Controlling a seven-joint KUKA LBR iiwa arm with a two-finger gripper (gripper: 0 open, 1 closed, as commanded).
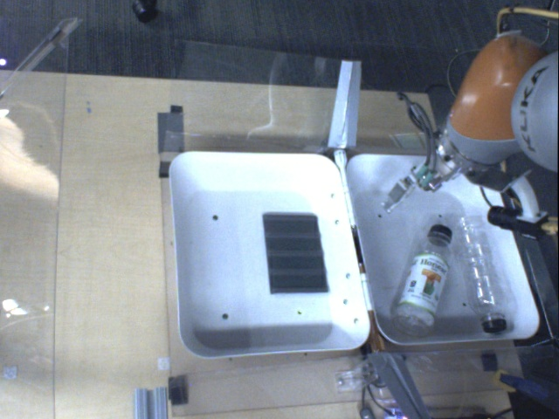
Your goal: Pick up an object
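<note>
You have a white-labelled bottle point(423, 279) and a clear bottle point(481, 273) lying near the right bin's point(376, 234) front edge, both untouched; the left bin point(201, 234) holds a dark ridged block point(295, 252); farther back the gripper point(400, 194) hangs over the right bin's rear, fingers apart, nothing picked yet

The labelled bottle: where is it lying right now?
The labelled bottle lies in the right bin, toward its front, just left of a clear bottle.

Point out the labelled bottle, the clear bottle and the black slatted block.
labelled bottle point(423, 283), camera view, on its label.
clear bottle point(479, 264), camera view, on its transparent body.
black slatted block point(295, 252), camera view, on its middle.
</note>
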